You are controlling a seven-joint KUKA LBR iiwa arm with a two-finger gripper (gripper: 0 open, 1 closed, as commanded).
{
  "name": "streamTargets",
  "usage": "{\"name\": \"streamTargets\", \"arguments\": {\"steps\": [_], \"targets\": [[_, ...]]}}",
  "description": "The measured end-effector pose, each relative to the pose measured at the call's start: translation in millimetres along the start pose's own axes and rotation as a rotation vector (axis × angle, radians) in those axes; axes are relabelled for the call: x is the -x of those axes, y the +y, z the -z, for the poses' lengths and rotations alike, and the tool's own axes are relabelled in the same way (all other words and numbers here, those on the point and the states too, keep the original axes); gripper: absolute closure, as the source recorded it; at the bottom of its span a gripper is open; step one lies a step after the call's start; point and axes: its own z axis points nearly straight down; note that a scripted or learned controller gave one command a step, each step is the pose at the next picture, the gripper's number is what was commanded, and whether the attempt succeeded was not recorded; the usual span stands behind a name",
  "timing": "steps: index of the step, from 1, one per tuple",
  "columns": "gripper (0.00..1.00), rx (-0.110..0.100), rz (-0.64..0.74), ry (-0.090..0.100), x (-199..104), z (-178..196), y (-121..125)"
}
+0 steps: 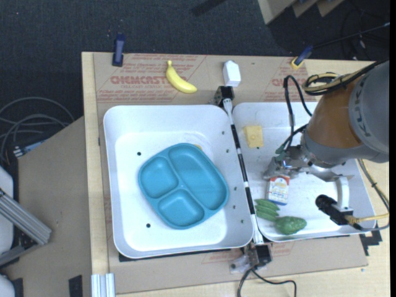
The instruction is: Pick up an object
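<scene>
My gripper (283,167) hangs low over the right bin (322,119), reaching in from the right. Just below it, touching or nearly touching, lies a small white carton (278,190) with red and blue print. A green pea pod (267,209) and a rounder green vegetable (289,225) lie near the bin's front wall. A pale yellow square piece (253,135) sits at the bin's back left. Nothing shows in the gripper's grasp.
The left bin (124,141) holds a blue divided plate (181,185). A yellow banana (179,79), a white block (232,73) and a blue clip (118,48) lie on the bench behind the bins. Yellow and black cables (309,82) loop over the right bin's back.
</scene>
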Motion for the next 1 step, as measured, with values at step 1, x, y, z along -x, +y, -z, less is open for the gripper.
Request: {"name": "streamTargets", "arguments": {"steps": [1], "targets": [[1.0, 0.002, 0.002, 0.001, -55.6, 91.1, -1.5]]}}
